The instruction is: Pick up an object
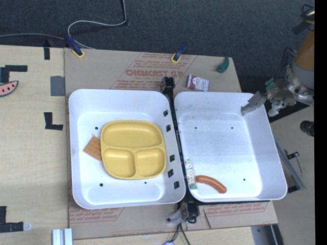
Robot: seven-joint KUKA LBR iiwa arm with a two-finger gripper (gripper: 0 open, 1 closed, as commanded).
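Jaws of mine hang over the right bin's (265, 152) far right corner; whether they are wide or narrow I cannot tell. Nearest that bin's front wall lies the orange sausage (210, 183); the yellow plate (134, 149) sits left of it, in the other bin.

Red print on the cardboard sheet (148, 75) reads "CHEMCAST GP" — smaller lines illegible.

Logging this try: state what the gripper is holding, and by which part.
Nothing is held. The gripper hangs over the right bin's far right corner, with nothing between its jaws; the orange sausage lies near the bin's front.
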